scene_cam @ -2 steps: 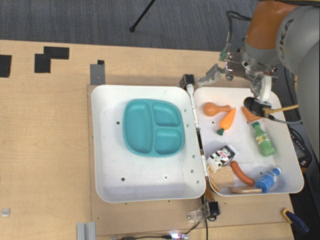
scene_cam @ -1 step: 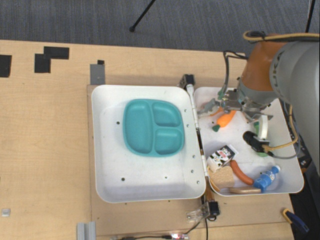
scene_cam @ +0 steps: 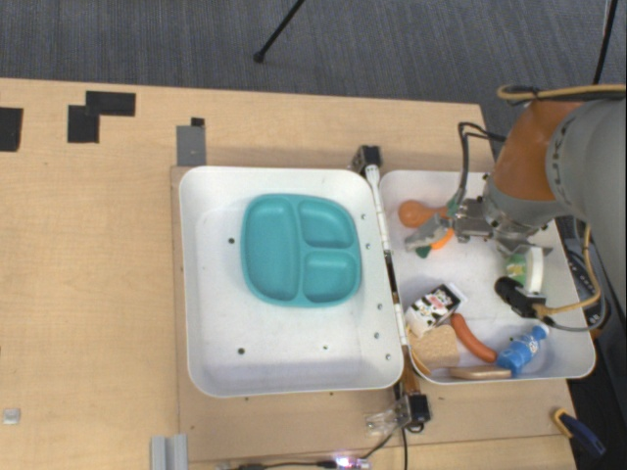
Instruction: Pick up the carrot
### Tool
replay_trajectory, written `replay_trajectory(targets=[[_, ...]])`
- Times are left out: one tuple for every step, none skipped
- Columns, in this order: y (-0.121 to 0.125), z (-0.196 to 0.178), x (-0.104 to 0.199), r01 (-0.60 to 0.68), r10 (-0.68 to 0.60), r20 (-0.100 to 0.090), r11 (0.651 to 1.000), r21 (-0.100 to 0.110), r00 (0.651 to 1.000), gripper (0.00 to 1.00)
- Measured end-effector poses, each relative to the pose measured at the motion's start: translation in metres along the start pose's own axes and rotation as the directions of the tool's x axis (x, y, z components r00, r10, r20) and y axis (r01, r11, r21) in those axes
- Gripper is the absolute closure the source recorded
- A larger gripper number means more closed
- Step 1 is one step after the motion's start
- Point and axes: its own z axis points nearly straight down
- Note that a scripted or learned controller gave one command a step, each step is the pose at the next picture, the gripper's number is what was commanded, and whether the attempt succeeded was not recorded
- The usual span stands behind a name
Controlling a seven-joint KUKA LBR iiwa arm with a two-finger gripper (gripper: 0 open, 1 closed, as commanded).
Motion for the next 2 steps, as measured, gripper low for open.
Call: replay_trajectory(targets=[[0.004, -0.013, 0.004, 0.006, -0.006, -0.002, 1.000, -0.008, 1.000, 1.00], [0.015, -0.106, 0.072, -0.132, 0.132, -0.007, 0.991, -0.012, 0.991, 1.00]])
